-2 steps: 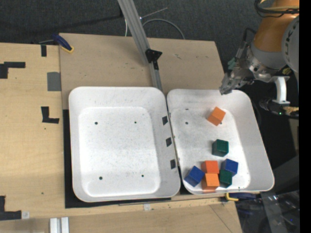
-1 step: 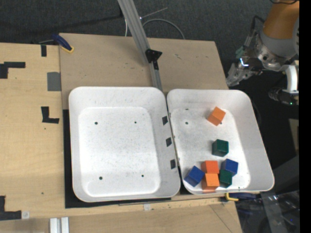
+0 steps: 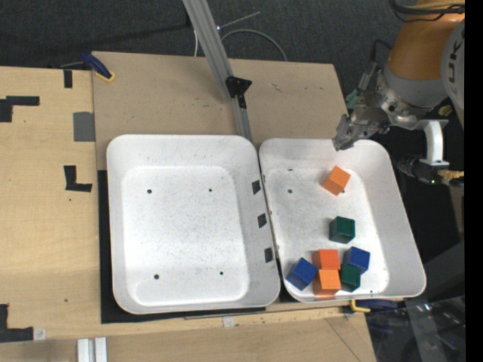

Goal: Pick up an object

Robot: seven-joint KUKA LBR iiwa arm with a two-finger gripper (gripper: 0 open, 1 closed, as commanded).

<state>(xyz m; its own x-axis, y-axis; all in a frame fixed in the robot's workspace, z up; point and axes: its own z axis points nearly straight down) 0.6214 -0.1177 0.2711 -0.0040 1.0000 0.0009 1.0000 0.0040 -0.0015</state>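
Toward the far end of the right bin we see an orange cube lying alone on the white floor, turned at a slight angle. Nearer us, a dark green cube sits by itself about halfway down the same bin. At the near end a cluster gathers: a blue cube on the left, two orange blocks stacked or touching in the middle, a second green cube and another blue cube on the right, all pressed close together.

Above the far right corner of that bin we find the gripper, pointing down and to the left, its tip over the rim and apart from the lone orange cube. We see nothing between its fingers, and we cannot tell whether they are spread or closed. Behind it rises the arm with its orange band.

Left of all this lies the left bin, edge to edge with the right one. A slanted metal pole crosses the bench beyond them
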